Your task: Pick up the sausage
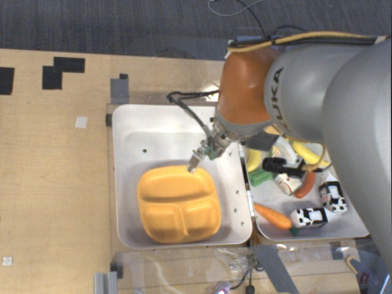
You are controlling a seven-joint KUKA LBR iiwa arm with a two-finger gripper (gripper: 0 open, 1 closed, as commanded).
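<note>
One sausage (304,185) lies in the right bin (343,228), well apart from the hand (195,162).

A pale wooden bench (55,182) fills the left and centre of the view, its surface marked by several black squares and stepped shapes (61,71) near the far edge and a small white tag (81,122) further in. Beyond the bench lies dark grey ribbed carpet (122,11), across which a thin black cable (269,2) loops toward the upper right. Grey metal brackets (120,89) sit at the bench fixtures' corners, and clear plastic with wiring (239,268) shows along the near edge. The light is even and soft.
</note>
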